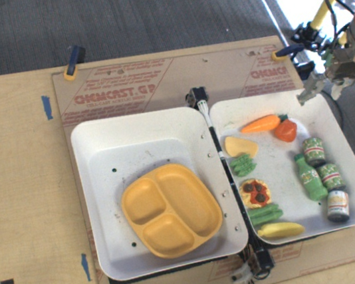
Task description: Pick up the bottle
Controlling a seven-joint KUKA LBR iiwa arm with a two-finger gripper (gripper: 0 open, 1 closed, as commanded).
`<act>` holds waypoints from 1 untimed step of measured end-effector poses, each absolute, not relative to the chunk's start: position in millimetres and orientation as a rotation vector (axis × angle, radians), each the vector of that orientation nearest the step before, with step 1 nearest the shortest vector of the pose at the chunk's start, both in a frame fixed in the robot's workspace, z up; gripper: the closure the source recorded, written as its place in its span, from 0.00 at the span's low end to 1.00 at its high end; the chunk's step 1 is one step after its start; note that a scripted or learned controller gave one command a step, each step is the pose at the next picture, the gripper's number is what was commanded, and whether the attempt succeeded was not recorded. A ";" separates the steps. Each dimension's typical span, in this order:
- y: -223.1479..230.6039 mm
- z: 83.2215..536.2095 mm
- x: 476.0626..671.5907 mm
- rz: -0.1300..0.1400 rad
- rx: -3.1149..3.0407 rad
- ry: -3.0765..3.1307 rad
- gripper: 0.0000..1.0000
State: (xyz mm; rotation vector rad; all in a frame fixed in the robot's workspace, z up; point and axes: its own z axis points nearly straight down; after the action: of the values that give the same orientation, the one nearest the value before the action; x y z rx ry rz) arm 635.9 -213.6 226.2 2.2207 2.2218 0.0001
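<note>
The green bottle (308, 178) lies on its side in the right bin (351, 163), near that bin's right wall. It sits between a green-labelled can (313, 149) above it and another can (331, 176) pressed against its right side. My gripper (314, 86) hangs at the far right corner of the right bin, over the rim. It is well above and behind the bottle and apart from it.
A third can (337, 204) stands below the bottle. The right bin also holds a carrot (260, 124), a red tomato (286, 130), a yellow wedge (240, 145), green vegetables (242, 164), a small pizza (256, 191) and a banana (280, 229). A yellow divided plate (170, 208) lies in the left bin (98, 151).
</note>
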 end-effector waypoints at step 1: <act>-218.0 95.7 549.9 0.012 1.993 2.433 0.00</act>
State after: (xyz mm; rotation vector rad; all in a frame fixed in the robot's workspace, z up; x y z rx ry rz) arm 549.9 -218.0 95.7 1.9927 2.4334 0.0124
